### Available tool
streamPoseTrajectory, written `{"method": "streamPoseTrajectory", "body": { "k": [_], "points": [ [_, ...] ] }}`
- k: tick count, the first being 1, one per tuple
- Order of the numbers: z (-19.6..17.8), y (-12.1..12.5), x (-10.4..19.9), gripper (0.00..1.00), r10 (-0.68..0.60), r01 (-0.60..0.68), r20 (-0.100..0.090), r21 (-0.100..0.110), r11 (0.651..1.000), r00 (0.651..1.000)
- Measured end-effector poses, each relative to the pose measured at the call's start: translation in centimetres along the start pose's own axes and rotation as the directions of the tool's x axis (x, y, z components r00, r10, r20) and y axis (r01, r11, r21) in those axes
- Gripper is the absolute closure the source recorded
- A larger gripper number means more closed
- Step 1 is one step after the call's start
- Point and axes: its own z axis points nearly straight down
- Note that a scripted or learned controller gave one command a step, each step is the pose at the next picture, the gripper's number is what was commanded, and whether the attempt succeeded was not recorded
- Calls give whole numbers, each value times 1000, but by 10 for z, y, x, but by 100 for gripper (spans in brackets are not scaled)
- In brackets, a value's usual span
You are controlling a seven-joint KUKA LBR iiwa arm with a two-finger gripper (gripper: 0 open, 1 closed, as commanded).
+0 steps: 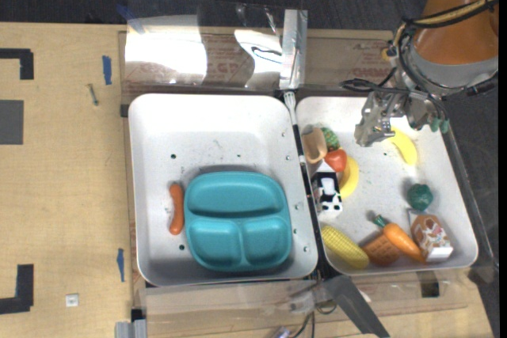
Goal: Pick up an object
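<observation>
We begin far out from the gripper, in the left bin [150,123], which sits well to its left and below it in the camera view. Along that bin's left side lies an orange sausage-shaped toy [176,208], and just beside it rests a teal divided tray [238,219], filling most of the bin's lower half.

Crossing the wall between the bins, we reach the right bin [463,249]. Against its left wall, down and to the left of the gripper, we see a tight row: a tan piece [314,144] with a bit of green just beside it, a red toy [336,161], a yellow banana [349,179] curving behind it, and a black-and-white cow figure [327,194] at the near end. Further down, a yellow corn cob [343,246] lies near the front wall.

The gripper [374,132] hangs over the upper part of the right bin, its metal fingers pointing down at the bare white floor. We see nothing between them, but whether they are spread or closed we cannot tell from this angle.

Just to the gripper's right lies a small yellow piece [405,147]. Below and to its right sit a dark green ball [419,195], an orange carrot [398,238] touching an orange waffle-like block [382,251], and a printed box [432,237] at the far right corner.
</observation>
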Motion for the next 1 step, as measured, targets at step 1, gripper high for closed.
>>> {"method": "streamPoseTrajectory", "body": {
  "k": [1],
  "points": [
    [-41, -19, -39, 100, -189, 189, 12, 4, 982, 982]
  ]
}}
